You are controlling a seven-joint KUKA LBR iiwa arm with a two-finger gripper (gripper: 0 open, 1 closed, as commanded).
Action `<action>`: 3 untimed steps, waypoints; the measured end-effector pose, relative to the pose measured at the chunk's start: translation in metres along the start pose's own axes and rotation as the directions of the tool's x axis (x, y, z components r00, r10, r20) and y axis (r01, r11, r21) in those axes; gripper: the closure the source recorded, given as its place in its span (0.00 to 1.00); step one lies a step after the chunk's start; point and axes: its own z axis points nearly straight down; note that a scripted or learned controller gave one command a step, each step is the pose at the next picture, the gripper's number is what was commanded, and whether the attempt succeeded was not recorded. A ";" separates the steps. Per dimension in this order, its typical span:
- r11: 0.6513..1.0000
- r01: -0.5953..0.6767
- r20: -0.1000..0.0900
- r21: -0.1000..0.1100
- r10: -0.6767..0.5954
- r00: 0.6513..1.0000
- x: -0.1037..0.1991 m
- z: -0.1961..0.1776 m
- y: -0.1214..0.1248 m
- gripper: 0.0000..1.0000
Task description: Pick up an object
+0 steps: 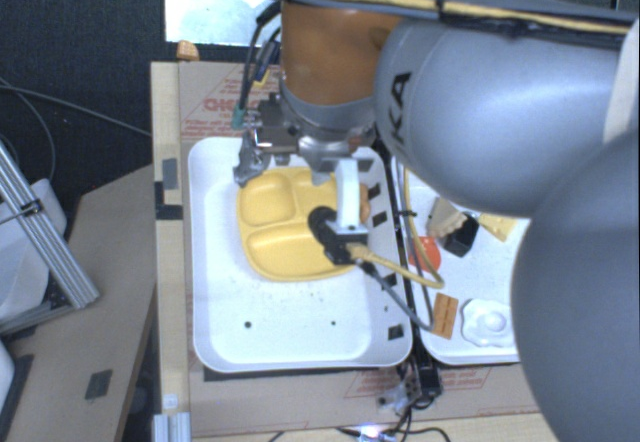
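The grey arm [500, 100] with its orange band [345, 15] reaches in from the right and hangs low over the left white bin [290, 330]. Its gripper [300, 158] sits just above the far edge of a yellow divided tray [285, 225], which lies in the upper half of that bin, its compartments facing up. Whether the fingers are open or closed I cannot tell, since the wrist housing covers them from this angle, and nothing can be seen held between them. A black cable loop [330, 235] and a tan hose [400, 270] trail from the wrist across the tray's right side.

The right bin [480, 355] holds several small things, partly hidden by the arm: a red-orange piece [428, 252], a black block [458, 238], a yellow flat piece [503, 226], a brown rectangular block [444, 315] and a white rounded object [486, 322]. Both bins rest on brown cardboard [215, 110] on the surface.
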 end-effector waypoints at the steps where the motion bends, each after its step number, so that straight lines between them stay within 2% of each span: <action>1: 1.000 0.000 -0.003 -0.002 0.000 1.000 0.000 -0.111 -0.045 0.00; 2: 1.000 -0.001 -0.002 -0.001 0.001 1.000 -0.001 -0.195 -0.063 0.00; 3: 1.000 -0.006 0.010 0.021 0.006 1.000 -0.001 -0.053 -0.066 0.00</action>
